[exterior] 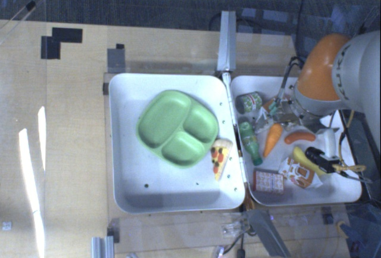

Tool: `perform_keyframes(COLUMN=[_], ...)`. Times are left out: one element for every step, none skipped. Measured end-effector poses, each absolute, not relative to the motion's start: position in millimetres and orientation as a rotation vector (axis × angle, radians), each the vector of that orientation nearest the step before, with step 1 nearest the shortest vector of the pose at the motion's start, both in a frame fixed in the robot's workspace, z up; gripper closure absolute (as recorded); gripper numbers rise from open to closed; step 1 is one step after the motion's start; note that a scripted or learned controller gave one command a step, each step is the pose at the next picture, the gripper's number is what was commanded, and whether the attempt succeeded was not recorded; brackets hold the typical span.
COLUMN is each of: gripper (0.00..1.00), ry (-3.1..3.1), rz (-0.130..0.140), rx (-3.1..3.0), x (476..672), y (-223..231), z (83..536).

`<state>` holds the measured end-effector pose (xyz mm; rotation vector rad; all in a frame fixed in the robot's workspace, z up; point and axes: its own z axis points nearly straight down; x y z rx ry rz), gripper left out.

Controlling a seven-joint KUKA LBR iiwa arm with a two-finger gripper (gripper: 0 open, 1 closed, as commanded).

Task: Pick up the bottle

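Partly hidden gripper (275,109) above the right bin (351,191), finger state unclear, near green bottle (250,142).

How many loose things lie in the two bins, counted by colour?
Green: 3, sectioned plastic plate, plastic bottle, tin can
Orange: 2, toy carrot, sausage
Yellow: 2, banana, pizza slice
Red-and-white packets: 2
Total: 9

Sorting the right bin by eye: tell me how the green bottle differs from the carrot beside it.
The green bottle lies against the right bin's left wall; the carrot lies nearer the gripper. The bottle is green and longer; the carrot is orange and tapers to a point. Both lie flat.
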<state>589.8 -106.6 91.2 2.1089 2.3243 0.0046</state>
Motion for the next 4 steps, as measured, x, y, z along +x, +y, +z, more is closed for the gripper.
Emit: perform_keyframes(gripper=[0.0,0.0,0.0,1.0], ry=[2.044,1.491,1.579,1.595], rz=[0.008,0.015,0.009,0.018], rx=[2.381,2.761,2.71,2.698], x=[536.9,531.9,623.1,625.7], y=[-101.5,-89.3,-108.1,-105.7], z=[91.2,89.0,87.4,100.5])
